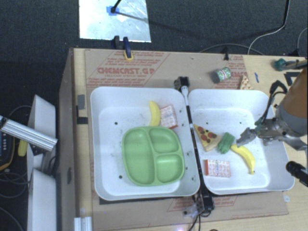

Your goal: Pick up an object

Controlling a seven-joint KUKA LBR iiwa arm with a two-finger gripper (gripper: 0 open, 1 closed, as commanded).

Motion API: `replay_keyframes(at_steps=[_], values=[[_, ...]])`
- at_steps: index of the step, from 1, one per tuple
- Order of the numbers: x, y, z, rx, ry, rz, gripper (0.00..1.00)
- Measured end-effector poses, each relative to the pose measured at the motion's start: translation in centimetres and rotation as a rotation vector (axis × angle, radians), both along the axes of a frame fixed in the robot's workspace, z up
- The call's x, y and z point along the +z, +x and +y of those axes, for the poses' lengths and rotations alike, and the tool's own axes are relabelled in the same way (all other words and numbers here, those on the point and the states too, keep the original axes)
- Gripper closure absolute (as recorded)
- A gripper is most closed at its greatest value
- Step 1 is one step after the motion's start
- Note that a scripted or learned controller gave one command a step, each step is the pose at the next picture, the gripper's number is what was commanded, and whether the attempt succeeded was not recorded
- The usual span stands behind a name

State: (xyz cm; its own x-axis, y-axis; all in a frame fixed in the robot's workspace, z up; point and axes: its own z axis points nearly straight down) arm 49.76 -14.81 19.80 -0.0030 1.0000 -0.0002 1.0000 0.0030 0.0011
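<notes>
Right white bin (269, 179): the grey two-finger gripper (244, 137), fingers slightly parted and gripping nothing, hovers just right of the green crumpled object (225, 143). A yellow toy banana (245, 157) lies below, a pizza slice (206, 137) left, and a red-white packet (217, 168) lower left.
</notes>
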Motion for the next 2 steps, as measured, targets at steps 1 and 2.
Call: replay_keyframes(at_steps=[1,2], values=[[-7.0,-1.2,-5.9,-0.003,0.0,0.002,0.0],[-10.4,-1.1,-2.6,0.0,0.001,0.001,0.0]])
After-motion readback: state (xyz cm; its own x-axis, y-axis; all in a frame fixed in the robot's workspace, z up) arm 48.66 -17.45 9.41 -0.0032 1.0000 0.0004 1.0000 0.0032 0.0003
